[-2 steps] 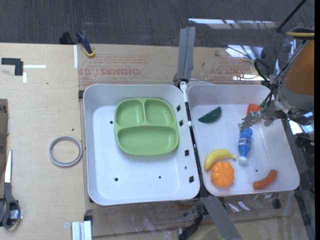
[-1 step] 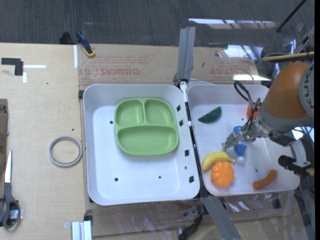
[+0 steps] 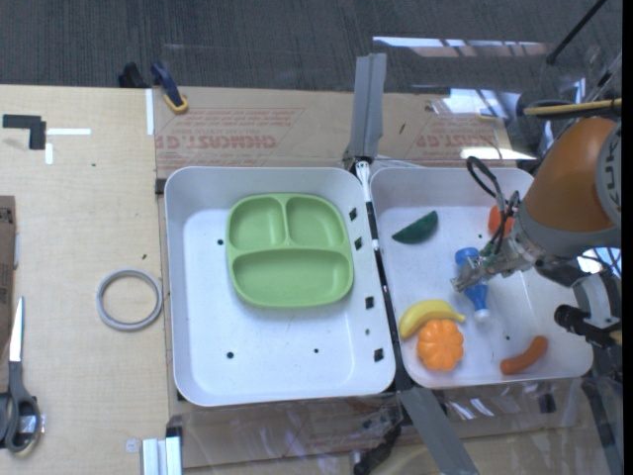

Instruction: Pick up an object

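Gripper low in the right bin, over a blue object; we cannot tell its grip state. Banana and orange pumpkin lie just beside; we judge the object may slip sideways or be nudged against them

Lighting even, diffuse, from overhead; scene bright overall. White bins near clipping but not blown out; faint soft shadow under the green divided plate on its lower edge. Specular glare on the glossy panel at top right and on clear plastic film along the bench front. Dark carpet at top underexposed, low detail. Focus moderate; fine edges soft, slight compression blur. No marked edge distortion.
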Robot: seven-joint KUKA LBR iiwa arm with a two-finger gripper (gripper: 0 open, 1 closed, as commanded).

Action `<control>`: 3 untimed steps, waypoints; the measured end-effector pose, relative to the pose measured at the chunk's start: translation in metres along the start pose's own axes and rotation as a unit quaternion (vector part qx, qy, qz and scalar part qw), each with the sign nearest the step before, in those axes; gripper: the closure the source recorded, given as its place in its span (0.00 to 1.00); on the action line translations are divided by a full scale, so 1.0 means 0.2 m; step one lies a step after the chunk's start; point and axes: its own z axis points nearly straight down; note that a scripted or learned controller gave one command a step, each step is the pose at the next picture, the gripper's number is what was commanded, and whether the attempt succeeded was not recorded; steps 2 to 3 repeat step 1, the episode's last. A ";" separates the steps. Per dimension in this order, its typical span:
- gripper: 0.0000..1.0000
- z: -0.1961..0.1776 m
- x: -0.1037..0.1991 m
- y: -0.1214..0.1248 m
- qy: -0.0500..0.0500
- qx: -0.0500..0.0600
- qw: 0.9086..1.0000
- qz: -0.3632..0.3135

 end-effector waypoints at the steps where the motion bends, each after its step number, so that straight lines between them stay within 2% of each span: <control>1: 1.00 -0.54 0.06 0.20 -0.001 0.000 0.988 0.152; 3: 1.00 -0.54 0.06 0.20 -0.001 0.000 0.988 0.152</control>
